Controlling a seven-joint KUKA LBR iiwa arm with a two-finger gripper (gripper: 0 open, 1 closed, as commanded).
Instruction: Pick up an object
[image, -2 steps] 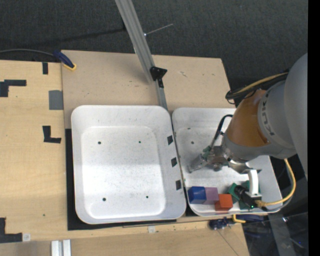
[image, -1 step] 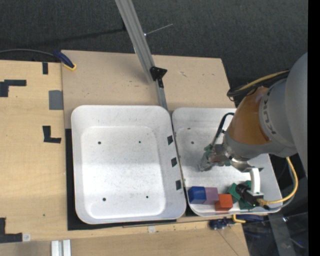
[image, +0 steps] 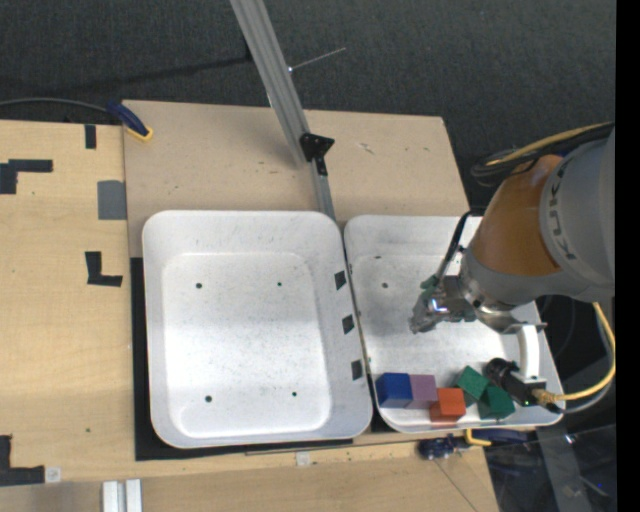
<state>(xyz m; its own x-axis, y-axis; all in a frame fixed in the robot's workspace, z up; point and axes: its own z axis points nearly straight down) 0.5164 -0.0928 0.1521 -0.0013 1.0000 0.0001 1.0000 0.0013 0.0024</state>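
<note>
**Gripper low over the right bin, blocks at the near edge**

Whether the fingers are spread or closed cannot be told; the gripper is a small blurred shape above the bare floor of the right bin, with nothing seen in it. Apart from it, along the bin's near edge, lie a blue block, a purple block, an orange block and two green blocks. The left bin sits alongside on the worktop.
</note>
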